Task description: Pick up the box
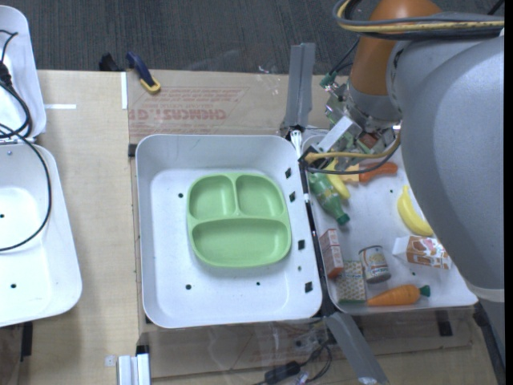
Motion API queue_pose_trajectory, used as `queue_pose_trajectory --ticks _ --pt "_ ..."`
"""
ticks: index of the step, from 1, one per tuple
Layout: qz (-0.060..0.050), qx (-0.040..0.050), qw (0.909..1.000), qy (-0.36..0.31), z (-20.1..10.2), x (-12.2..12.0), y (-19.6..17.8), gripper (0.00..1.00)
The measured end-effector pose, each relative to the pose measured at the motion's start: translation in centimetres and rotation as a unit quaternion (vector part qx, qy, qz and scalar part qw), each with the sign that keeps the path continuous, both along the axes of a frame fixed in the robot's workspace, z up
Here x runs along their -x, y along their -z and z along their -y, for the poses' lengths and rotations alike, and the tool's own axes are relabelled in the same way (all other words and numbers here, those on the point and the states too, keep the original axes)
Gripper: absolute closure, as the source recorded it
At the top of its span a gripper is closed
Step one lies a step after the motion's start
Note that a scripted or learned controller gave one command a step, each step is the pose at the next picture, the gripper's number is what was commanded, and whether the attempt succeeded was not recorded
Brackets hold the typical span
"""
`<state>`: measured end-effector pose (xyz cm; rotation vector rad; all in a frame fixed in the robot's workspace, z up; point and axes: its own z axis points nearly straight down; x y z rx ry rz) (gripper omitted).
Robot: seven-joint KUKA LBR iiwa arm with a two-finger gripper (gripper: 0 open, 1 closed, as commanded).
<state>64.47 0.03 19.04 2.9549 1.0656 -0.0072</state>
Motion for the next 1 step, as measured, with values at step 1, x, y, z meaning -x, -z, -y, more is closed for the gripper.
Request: queue_pose_trajectory --ticks 1 --pt "0.001 -0.0003 1.0000 0.010 5.51 1.87 -6.33 1.00"
